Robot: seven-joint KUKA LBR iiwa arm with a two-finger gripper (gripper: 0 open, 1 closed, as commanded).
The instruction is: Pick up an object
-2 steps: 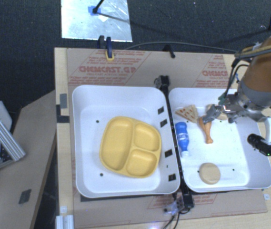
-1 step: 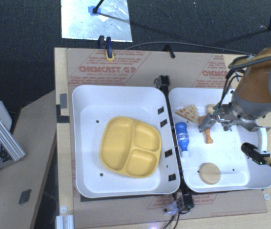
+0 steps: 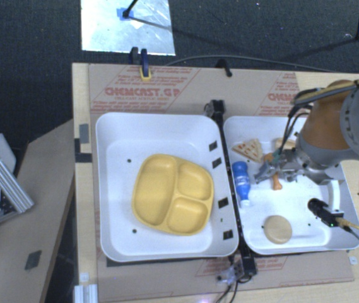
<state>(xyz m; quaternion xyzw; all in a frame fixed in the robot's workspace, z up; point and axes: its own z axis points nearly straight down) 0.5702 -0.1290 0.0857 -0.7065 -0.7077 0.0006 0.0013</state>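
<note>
Gripper (image 3: 274, 169) low in right bin (image 3: 293, 242), just right of blue bottle (image 3: 241, 180), over small orange piece (image 3: 277, 183), likely lining up a grab; finger state can't tell.

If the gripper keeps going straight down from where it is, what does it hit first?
Most likely the small orange piece lying just under the gripper in the right bin. Depth is hard to judge from this slanted view, so it may land on the bin floor beside it.
</note>
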